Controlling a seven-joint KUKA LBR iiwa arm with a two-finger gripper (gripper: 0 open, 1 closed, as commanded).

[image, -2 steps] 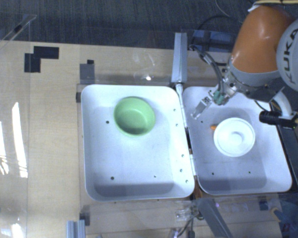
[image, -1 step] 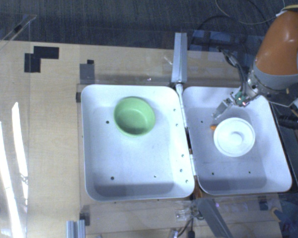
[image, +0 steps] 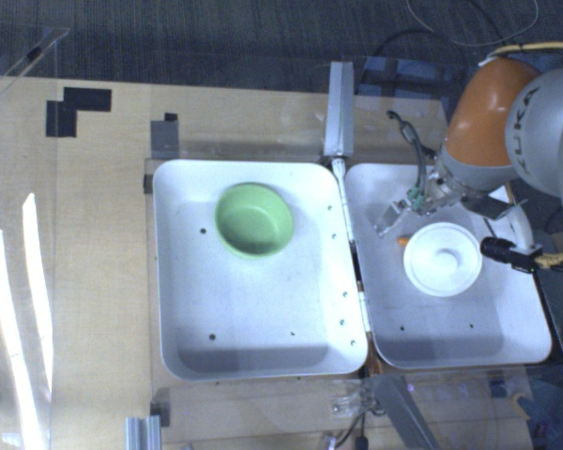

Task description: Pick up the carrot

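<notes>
End effector [image: 394, 216], its grip state unclear, hangs above the carrot [image: 405, 242] lying beside the white bowl [image: 441, 259].

Only legible text: partial "KUKA" lettering on grey arm [image: 544, 129] at right edge, nothing else readable.

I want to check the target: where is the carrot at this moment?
The carrot lies in the right bin, a small orange piece at the left edge of the white bowl, just below the gripper.
</notes>
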